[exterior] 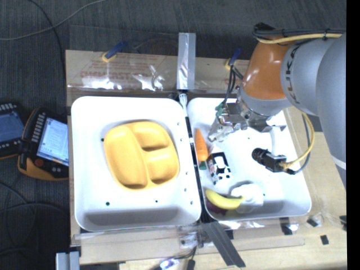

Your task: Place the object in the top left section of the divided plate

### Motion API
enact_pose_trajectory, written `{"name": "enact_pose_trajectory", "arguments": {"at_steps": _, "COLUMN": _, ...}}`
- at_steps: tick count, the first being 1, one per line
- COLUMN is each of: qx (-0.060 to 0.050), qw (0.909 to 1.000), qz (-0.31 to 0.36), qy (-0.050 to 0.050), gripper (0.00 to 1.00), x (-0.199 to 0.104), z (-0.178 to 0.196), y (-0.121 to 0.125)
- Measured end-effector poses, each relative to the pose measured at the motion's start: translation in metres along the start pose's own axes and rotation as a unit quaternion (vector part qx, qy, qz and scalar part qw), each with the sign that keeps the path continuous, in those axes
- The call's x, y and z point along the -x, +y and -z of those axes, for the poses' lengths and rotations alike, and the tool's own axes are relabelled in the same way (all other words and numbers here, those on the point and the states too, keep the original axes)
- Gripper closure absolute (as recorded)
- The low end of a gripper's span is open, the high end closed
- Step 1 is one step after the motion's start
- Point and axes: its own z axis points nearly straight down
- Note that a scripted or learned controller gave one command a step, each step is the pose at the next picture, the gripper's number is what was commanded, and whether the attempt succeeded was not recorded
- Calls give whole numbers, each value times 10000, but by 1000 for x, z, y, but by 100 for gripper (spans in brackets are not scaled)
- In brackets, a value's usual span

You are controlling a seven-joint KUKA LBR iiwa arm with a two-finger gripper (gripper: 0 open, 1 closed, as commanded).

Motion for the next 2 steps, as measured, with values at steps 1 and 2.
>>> {"name": "enact_pose_trajectory", "arguments": {"at_steps": 1, "qx": -15, "qw": 9906, "qz": -1370, "qy": 9, "gripper": 100, "x": -6, "z": 24, "y": -49}}
{"name": "enact_pose_trajectory", "arguments": {"at_steps": 2, "qx": -14, "qw": 9927, "qz": -1205, "qy": -1, "gripper": 100, "x": -91, "z": 38, "y": -8}}
